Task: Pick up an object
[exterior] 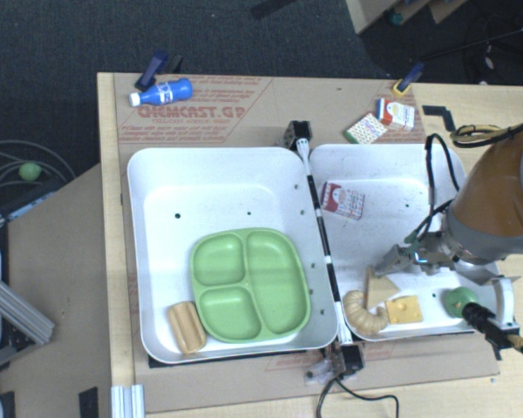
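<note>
The right bin [392, 168] holds a red and white packet [342, 200] near its far left. Along its near edge lie a curved tan piece [363, 313], a tan wedge [380, 287], a yellow square slice [404, 309] and a small green round object [458, 300]. My gripper [411, 259] hangs low over the near half of this bin, just above and right of the tan wedge. Nothing shows in its grasp. In the left bin [170, 185] sit a green divided plate [248, 283] and a tan bread-like block [186, 326].
Beyond the bins, a blue and white bottle [161, 91] lies on the bench at the far left. Small printed boxes [379, 122] lie at the far right. Cables [436, 159] run from the arm across the right bin's far corner.
</note>
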Available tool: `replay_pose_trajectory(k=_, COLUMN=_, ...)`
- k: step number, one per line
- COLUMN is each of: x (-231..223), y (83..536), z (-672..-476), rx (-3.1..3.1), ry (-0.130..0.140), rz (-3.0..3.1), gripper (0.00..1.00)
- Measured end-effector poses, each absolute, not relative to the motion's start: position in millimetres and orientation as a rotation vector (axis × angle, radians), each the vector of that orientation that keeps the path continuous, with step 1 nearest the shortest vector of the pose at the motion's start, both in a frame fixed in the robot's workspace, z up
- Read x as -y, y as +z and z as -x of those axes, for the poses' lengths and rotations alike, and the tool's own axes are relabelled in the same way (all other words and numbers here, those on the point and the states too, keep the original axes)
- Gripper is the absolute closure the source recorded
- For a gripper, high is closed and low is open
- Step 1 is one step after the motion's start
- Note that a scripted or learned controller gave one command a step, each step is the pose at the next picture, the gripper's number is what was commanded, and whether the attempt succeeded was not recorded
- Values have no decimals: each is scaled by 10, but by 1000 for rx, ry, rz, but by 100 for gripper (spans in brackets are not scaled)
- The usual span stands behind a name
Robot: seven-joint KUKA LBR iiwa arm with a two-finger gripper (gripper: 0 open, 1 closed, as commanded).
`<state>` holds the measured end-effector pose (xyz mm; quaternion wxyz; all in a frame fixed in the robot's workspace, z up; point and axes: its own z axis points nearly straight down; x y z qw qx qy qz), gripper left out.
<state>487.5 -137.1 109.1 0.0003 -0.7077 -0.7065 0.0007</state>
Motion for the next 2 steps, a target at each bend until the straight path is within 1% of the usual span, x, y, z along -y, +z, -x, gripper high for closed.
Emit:
replay_pose_trajectory(k=1, x=1003, y=1177, z=-4788, rx=2220, ry=1, rz=2218, gripper=0)
replay_pose_trajectory(k=2, x=963, y=841, z=-4785, rx=2220, ry=1, rz=2220, gripper=0)
